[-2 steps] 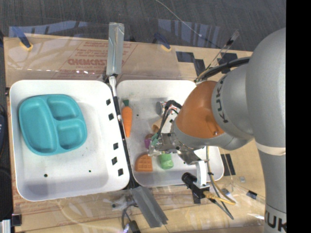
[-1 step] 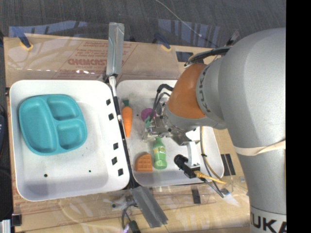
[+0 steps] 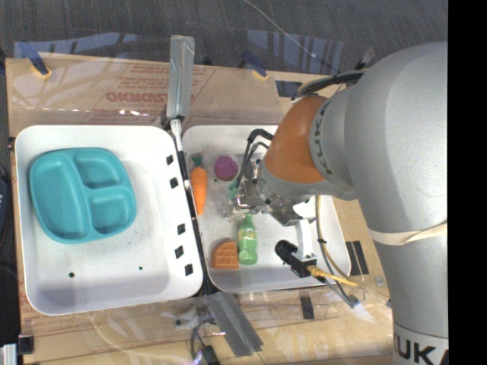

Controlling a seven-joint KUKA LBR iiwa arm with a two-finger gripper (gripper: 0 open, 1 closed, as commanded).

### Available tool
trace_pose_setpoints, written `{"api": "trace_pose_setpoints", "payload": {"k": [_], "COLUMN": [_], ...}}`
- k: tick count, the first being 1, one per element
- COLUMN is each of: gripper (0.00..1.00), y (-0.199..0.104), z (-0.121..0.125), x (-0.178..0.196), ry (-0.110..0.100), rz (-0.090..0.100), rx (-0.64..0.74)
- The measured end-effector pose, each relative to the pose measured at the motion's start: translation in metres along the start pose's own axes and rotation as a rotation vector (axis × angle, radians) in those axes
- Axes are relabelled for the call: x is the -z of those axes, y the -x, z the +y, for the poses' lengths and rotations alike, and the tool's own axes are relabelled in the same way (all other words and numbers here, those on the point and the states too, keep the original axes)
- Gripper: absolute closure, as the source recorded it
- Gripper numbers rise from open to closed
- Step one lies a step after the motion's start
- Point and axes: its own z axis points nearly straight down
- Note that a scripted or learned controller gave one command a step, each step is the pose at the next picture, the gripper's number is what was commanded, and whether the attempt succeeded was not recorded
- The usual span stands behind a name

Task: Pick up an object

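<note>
The right bin [image 3: 327, 226] holds an orange carrot [image 3: 198, 188] along its left wall. A purple round piece [image 3: 225, 166] lies near the bin's back, a green bottle [image 3: 247, 239] lies toward the front, and an orange waffle-like piece [image 3: 224, 255] rests against the bottle's left side. My gripper [image 3: 242, 198] hangs low over the middle of this bin, just above the bottle's top end and to the right of the carrot. The wrist hides its tip, and nothing shows as held.
In the left bin [image 3: 46, 280] lies a teal divided plate [image 3: 82, 192] toward its back left. A ridge with black clips [image 3: 183, 226] separates the bins. The grey arm [image 3: 380, 143] covers the right bin's right side.
</note>
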Motion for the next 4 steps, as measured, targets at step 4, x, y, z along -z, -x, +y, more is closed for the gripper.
{"api": "trace_pose_setpoints", "payload": {"k": [4], "gripper": [1.00], "y": [0.081], "z": [-0.067], "x": [0.259], "ry": [0.014], "rz": [-0.004], "rx": [-0.010]}}
